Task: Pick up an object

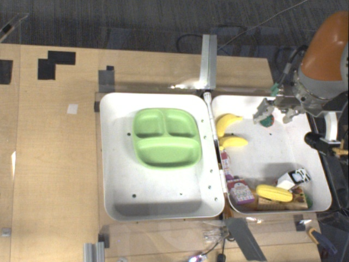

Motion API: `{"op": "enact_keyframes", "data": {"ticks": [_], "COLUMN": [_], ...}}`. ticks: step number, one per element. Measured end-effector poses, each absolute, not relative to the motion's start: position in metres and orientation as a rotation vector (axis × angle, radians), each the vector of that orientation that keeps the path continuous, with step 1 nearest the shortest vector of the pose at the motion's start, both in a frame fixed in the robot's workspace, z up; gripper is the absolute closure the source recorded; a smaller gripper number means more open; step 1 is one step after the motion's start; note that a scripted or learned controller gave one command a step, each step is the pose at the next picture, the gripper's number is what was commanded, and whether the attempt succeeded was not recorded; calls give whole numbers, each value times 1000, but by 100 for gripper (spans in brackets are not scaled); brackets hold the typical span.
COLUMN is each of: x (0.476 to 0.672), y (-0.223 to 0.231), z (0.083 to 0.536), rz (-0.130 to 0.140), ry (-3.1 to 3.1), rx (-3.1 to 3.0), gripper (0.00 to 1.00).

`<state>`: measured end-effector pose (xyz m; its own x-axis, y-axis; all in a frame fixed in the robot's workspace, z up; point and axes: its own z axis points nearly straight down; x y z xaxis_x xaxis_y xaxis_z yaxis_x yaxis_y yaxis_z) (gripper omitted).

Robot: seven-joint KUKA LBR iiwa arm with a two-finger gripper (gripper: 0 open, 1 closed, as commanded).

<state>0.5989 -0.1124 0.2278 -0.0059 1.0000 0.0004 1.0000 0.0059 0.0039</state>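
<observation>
Over the right bin, the gripper hangs with fingers spread and nothing between them, just beside a small green object, so the pick is not yet made.

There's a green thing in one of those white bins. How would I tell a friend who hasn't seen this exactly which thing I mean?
Of the two white bins, take the left bin, the one away from the arm. In its middle lies the green tray, a rounded plastic plate split into three compartments, two small above one wide. Nothing else there is like it; the bananas and packets are all in the right bin.
</observation>
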Motion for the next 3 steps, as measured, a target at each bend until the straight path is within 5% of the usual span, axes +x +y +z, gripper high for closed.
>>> {"op": "enact_keyframes", "data": {"ticks": [1,2,3], "x": [603,561,494], "y": [-88,-103,-87], "z": [96,91,92], "rz": [8,18,22], "ry": [2179,2168,2311], "rx": [2258,2258,2100], "gripper": [0,0,0]}}
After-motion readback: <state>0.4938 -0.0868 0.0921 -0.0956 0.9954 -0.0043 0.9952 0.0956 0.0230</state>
